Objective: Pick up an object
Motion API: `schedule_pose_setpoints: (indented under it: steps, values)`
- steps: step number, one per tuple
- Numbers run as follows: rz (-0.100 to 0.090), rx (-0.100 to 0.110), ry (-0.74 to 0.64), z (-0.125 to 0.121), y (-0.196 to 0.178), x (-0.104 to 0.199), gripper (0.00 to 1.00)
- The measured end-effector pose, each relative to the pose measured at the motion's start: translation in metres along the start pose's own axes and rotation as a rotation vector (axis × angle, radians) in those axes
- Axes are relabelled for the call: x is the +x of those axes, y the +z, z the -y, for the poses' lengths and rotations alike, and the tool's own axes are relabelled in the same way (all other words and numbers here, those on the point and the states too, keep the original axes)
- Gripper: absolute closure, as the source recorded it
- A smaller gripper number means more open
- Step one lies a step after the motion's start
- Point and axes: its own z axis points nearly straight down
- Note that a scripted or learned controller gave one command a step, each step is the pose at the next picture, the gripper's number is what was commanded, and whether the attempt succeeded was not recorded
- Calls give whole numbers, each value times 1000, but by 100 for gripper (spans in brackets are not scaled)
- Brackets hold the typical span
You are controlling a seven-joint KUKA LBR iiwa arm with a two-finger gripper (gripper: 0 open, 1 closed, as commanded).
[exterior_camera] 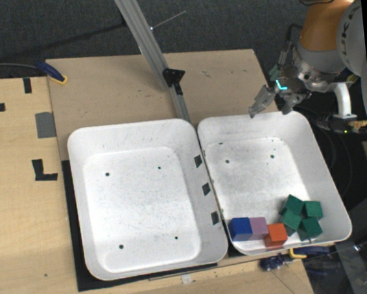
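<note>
Your gripper (271, 100) hangs over the right bin's (264, 167) far rim, nothing between its fingers, which look parted. The blocks (279, 223) huddle well away in the near corner, so expect a long reach.

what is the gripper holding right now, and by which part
Nothing. The gripper hangs open over the far rim of the right bin, while the blocks lie untouched in its near corner.
</note>
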Motion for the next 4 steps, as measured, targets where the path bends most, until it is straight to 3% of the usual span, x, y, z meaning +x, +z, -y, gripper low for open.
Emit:
schedule_pose_setpoints:
  steps: [1, 3, 4]
  values:
    - [3, -4, -1, -1, -3, 0, 0]
    - [2, 2, 0, -6, 113, -16, 0]
    - [2, -1, -1, -5, 138, -15, 0]
